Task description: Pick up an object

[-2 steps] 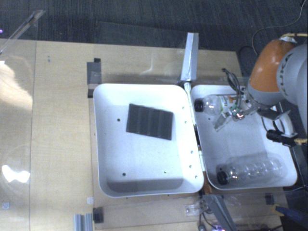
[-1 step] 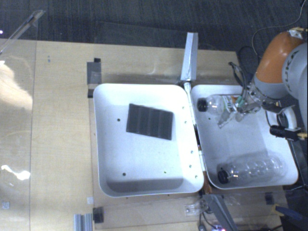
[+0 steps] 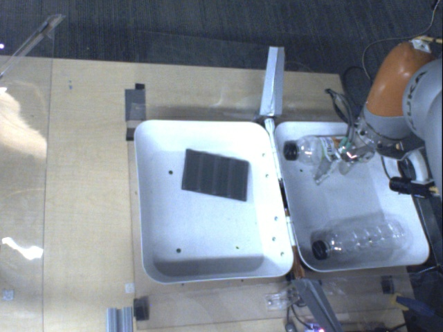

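Camera view looks down at a slant on my bench (image 3: 83, 185) and its two white bins. My arm (image 3: 408, 88) comes in from the right, its orange band high over the right bin's far corner, and my gripper (image 3: 331, 163) hangs low over the far end of the right bin (image 3: 346, 206). My fingers (image 3: 322, 173) look pressed on the body of a clear plastic bottle (image 3: 311, 149), though the transparent plastic and glare make the contact hard to read; I cannot tell for certain that it is pinched.

That bottle lies on its side near the bin's far wall, its long axis running roughly left to right across the bin, and its dark cap points left toward the divider between the bins. A second clear bottle (image 3: 360, 237) lies on its side near the bin's near wall, well apart from the first. Its long axis also runs left to right, tilted slightly, with its dark cap at the lower left end.

In the left bin (image 3: 159, 254), a dark ribbed rectangular pad (image 3: 215, 175) lies flat toward the far half, slightly skewed to the bin's walls.
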Motion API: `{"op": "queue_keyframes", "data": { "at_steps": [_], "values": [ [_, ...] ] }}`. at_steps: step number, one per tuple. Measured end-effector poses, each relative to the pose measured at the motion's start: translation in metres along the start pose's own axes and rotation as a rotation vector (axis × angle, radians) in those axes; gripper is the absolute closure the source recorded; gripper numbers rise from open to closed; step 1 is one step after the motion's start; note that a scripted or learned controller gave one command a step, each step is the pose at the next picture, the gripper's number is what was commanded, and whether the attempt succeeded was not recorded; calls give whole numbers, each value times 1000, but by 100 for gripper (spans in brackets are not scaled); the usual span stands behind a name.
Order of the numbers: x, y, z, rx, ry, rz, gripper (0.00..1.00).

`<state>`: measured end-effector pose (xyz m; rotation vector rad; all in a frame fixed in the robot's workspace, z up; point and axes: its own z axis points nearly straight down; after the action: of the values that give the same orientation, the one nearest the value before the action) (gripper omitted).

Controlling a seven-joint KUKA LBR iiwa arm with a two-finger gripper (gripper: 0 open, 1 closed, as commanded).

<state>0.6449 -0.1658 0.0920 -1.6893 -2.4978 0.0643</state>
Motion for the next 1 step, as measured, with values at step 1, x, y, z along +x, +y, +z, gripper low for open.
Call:
{"op": "queue_keyframes", "data": {
  "at_steps": [1],
  "values": [
    [10, 6, 1, -10, -16, 163, 0]
  ]
}}
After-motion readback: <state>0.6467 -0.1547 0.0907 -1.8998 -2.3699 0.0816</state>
